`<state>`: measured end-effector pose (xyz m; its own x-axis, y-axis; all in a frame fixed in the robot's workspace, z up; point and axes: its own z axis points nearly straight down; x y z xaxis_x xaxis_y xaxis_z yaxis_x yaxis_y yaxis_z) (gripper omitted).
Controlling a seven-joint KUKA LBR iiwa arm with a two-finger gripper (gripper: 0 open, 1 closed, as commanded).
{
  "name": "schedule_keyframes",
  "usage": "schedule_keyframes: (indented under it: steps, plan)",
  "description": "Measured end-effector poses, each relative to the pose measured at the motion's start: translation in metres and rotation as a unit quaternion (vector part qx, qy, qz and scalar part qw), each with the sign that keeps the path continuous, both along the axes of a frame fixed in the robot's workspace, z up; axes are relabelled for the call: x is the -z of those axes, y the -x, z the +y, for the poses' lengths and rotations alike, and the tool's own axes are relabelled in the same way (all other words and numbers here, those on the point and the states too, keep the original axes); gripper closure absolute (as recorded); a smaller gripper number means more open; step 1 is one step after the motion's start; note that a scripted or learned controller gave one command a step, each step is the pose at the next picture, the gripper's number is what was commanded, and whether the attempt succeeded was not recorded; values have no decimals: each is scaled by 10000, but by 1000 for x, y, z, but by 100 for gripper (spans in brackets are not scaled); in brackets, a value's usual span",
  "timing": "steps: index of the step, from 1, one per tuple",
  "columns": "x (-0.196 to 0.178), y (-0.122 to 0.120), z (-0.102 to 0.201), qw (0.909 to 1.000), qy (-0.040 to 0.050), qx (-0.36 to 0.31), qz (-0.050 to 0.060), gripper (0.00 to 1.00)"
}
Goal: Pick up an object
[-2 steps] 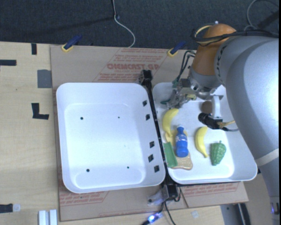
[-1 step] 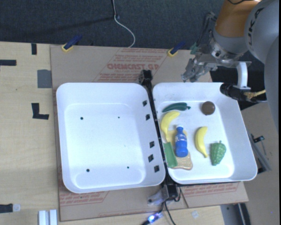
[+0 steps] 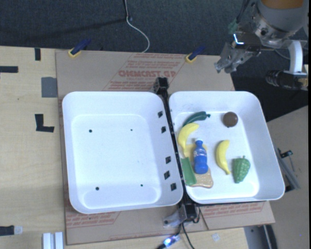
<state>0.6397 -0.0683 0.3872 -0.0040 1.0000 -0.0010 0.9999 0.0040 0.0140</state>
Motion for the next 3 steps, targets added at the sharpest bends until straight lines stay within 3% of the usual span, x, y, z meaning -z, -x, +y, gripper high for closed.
schedule_keyframes:
  steps: [1, 2, 3]
  plan:
    - [-158, -29, -3, 10000, 11, 1, -25, 100]
    - [-147, -25, -52, 10000, 4, 34, 73, 100]
    - [-99, 68, -57, 9999, -13, 30, 104, 100]
